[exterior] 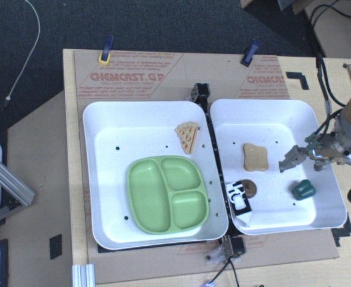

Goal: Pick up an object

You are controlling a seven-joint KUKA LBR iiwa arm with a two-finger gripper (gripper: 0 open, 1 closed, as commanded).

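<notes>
The gripper [295, 158] hangs low over the right bin [265, 109], its fingers apparently spread with nothing between them, poised between the tan bread-like slab [255, 157] to its left and the small green object [304, 189] just below it. The risk, as I judge it, is ambiguity — a descent here could land on bare bin floor between the two, or clip the green piece and send it skidding, since it looks smooth, rounded and hard. The slab is flat and low, with a matte, soft-looking face, so fingers may scrape over it rather than close around it. A dark round piece sits by a black-and-white tag [240, 197] near the bin's left wall. In the left bin [103, 160] lie a glossy green divided plate [167, 194] and a waffle-patterned wedge [188, 136] — both well apart from the arm.
</notes>
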